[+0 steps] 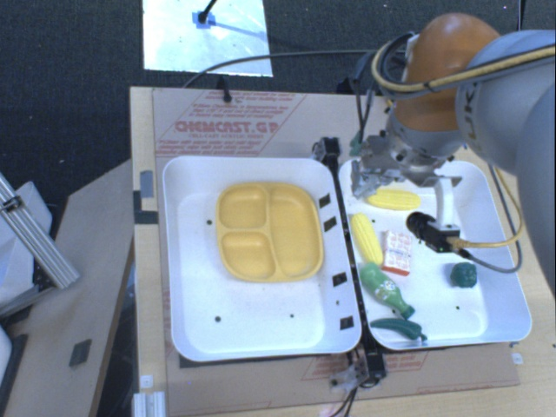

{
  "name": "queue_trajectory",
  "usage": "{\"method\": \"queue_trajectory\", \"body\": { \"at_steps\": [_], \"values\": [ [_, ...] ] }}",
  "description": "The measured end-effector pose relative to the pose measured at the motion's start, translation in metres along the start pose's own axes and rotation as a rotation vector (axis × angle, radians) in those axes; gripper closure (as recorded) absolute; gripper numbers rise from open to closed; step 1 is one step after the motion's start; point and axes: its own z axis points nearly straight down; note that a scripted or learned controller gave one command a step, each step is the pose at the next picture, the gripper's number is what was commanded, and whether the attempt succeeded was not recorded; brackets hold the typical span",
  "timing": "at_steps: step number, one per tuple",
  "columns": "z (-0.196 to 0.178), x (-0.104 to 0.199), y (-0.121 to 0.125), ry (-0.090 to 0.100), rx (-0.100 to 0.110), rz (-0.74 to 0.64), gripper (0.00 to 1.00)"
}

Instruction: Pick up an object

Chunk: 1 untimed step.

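Gripper over far end of right bin, grasp unclear

Gripper [375,181] sits low over far-left corner of right bin [486,320], arm [486,68] reaching in from the right. Fingers are hidden under the wrist hardware; cannot tell whether they are open or closed, or whether anything is between them.

Yellow oblong piece [393,200] lies just beside the gripper, long axis running left-right, near the bin's far wall. Contact with the gripper cannot be told.

Corn cob [366,237] lies along the bin's left wall, long axis running far-to-near, slightly slanted. Green bottle [387,290] is just nearer than the corn, long axis diagonal, narrow end pointing near-right. Small dark green item [401,327] lies by the near wall, axis roughly left-right. Red-and-white packet [398,253] sits just beside the corn. Round green object [463,274] sits apart toward the right.

Left bin [187,320] holds a yellow divided plate [268,231], flat, near the middle. Both bins rest on the table [95,233].
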Motion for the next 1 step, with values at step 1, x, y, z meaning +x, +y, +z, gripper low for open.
{"method": "queue_trajectory", "body": {
  "at_steps": [1],
  "values": [
    [-0.0081, 0.0581, 0.0005, -0.001, 0.000, 0.000, 1.00]
  ]
}}
